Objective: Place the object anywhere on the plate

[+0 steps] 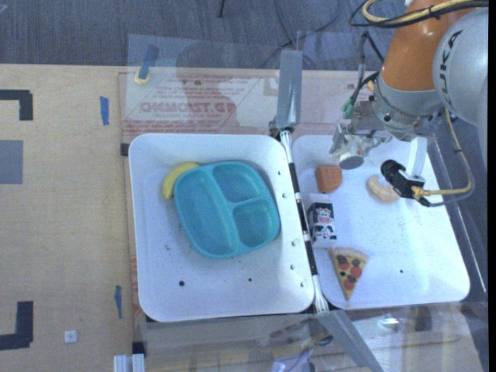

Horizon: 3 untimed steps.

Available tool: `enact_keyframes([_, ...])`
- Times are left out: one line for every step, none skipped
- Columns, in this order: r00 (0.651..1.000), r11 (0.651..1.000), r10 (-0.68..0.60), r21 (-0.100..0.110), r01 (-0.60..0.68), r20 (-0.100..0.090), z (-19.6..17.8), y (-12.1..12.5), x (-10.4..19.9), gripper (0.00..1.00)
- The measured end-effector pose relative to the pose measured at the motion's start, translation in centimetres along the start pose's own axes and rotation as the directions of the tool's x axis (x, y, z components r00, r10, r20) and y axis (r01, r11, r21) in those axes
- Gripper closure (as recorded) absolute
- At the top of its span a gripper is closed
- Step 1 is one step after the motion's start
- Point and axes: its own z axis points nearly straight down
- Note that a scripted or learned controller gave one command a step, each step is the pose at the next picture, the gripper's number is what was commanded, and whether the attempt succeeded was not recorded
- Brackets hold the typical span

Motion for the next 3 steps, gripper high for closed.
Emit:
enact_keyframes([0.998, 0.998, 0.067, 0.003, -0.067, -0.001, 2.4, 0.3, 9.6, 1.00])
enact_keyframes([1.000, 1.000, 0.013, -0.003, -0.013, 0.000, 0.2, 0.7, 17.3, 1.00])
enact_keyframes([1.000, 1.000, 0.013, -0.003, -0.013, 0.000, 0.2, 0.7, 17.3, 0.00])
